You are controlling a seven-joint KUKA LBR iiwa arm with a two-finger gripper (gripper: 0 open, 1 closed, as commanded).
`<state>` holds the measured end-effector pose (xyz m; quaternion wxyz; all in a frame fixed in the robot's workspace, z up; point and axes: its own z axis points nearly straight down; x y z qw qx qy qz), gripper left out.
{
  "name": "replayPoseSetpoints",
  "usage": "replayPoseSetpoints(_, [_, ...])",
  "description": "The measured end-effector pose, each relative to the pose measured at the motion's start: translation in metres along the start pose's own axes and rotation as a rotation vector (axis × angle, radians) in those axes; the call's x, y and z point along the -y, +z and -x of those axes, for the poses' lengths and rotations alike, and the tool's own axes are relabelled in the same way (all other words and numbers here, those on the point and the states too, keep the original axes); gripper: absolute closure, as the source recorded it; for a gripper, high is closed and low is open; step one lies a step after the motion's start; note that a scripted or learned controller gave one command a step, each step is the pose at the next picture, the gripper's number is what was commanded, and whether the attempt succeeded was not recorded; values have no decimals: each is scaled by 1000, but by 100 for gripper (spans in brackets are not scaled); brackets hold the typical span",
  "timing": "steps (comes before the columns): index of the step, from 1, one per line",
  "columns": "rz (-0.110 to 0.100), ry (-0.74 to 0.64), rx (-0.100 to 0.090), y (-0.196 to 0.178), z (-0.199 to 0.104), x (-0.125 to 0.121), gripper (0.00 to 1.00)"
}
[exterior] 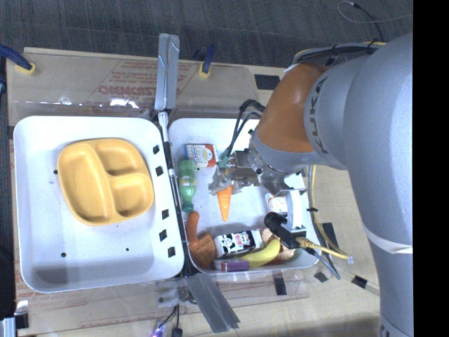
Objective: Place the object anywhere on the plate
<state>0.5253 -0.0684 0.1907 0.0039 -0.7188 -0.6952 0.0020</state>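
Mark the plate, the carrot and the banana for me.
plate (105,181): camera view, on the ridge between its compartments.
carrot (224,203): camera view, middle of its orange body.
banana (261,256): camera view, middle of its yellow curve.

Arm casing (372,139): smooth grey, rounded, bulky segments
Band (295,111): orange, glossy, above the wrist
Marking (317,128): dark "KUKA" lettering on grey beside the band
Cables (242,121): thin black loops at the wrist
Wrist hardware (245,170): grey metal, blocky
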Motion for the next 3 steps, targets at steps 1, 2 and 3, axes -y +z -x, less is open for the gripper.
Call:
replayPoseSetpoints(1, [4,-52,3,-1,-62,-85,100])
replayPoseSetpoints(2, [1,-147,3,0,-129,-67,100])
replayPoseSetpoints(3, [1,-147,3,0,-129,-67,0])
